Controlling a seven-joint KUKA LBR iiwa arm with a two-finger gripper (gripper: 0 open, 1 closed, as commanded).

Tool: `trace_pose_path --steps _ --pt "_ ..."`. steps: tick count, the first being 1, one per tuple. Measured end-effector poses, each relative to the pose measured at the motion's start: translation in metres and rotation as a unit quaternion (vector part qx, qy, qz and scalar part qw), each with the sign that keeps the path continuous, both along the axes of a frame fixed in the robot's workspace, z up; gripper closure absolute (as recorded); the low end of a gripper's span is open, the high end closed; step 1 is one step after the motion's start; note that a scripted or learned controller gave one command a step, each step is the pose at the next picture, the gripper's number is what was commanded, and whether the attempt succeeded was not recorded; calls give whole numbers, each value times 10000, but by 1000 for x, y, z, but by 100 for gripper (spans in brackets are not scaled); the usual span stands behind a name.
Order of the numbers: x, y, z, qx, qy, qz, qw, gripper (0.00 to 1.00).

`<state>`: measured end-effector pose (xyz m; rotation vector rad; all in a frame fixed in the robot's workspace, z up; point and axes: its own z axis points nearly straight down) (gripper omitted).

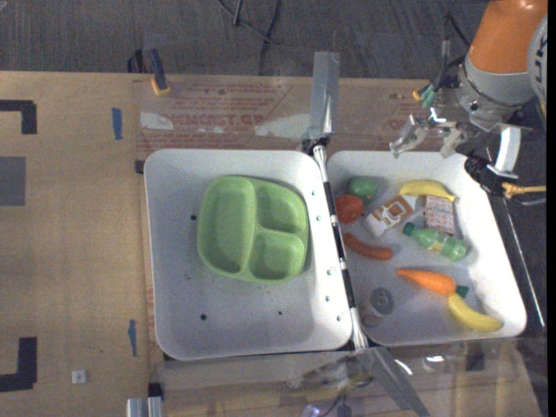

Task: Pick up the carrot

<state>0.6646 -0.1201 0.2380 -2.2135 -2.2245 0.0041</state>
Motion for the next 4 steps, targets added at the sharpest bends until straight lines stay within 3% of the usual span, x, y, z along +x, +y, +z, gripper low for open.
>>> trace_pose_path --steps 1,2,3,4 --pt "-44 -40 -117 -11 -65 -624 9980 0" --pt "-91 -57 -112 2 -28 908 9959 0" --pt "-121 -47 -128 -43 -180 1094 9938 0" --pt "-166 -64 -131 -70 -282 1464 9888 0"
